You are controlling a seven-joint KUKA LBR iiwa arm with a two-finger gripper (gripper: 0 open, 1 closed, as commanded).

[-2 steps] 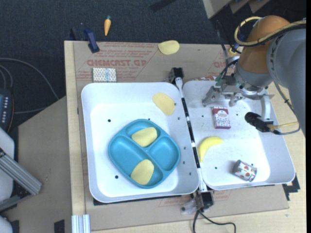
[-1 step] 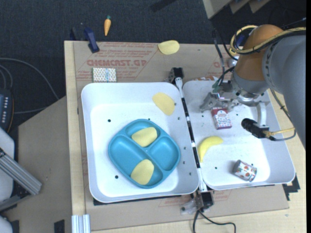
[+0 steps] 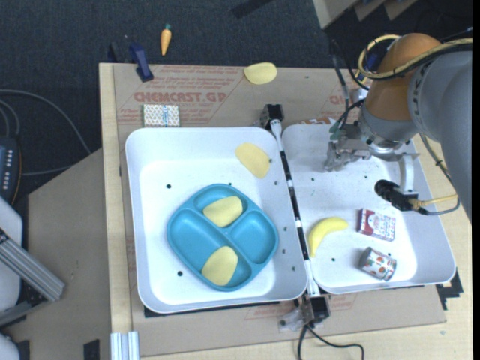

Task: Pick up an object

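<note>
My end effector (image 3: 343,154) hangs over the far part of the right bin (image 3: 420,276), tips near its floor; whether it is apart or together I cannot tell, and nothing shows between its tips; nearer the camera in that bin lie a banana (image 3: 325,232), a small red-and-white carton (image 3: 376,224) and a can (image 3: 376,263), all well apart from me; the left bin (image 3: 142,223) holds a blue divided plate (image 3: 247,235) with two yellow pieces.
</note>
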